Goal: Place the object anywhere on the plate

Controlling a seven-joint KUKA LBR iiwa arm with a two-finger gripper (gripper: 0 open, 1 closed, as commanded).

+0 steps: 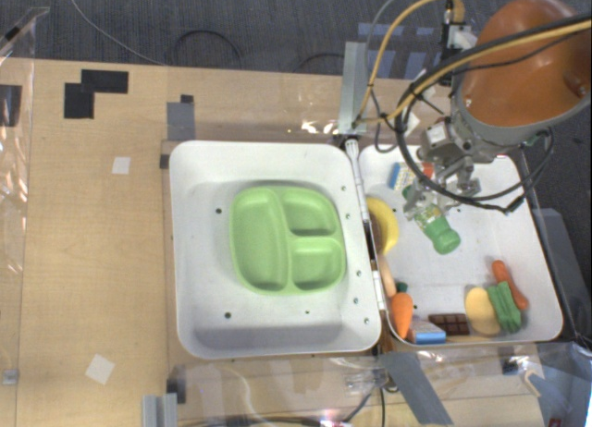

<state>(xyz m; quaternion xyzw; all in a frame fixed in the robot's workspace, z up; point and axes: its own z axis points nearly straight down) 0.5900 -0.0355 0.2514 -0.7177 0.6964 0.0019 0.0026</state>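
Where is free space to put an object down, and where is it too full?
All three compartments of the green plate are bare, and so is the left bin floor around it. The right bin is crowded along its left wall and front edge; the gripper hangs over a green bottle there.

Two white bins sit on the worktop (92, 259): the left bin (194, 231) holds one green plate (282, 238) with three compartments. The right bin (546, 296) holds one banana (383, 222), one clear bottle with a green cap (437, 228), two carrots (401, 312) (508, 282), one yellow lemon-like piece (478, 309), one green vegetable (505, 307), one brown bar (450, 323) and one blue block (428, 335).
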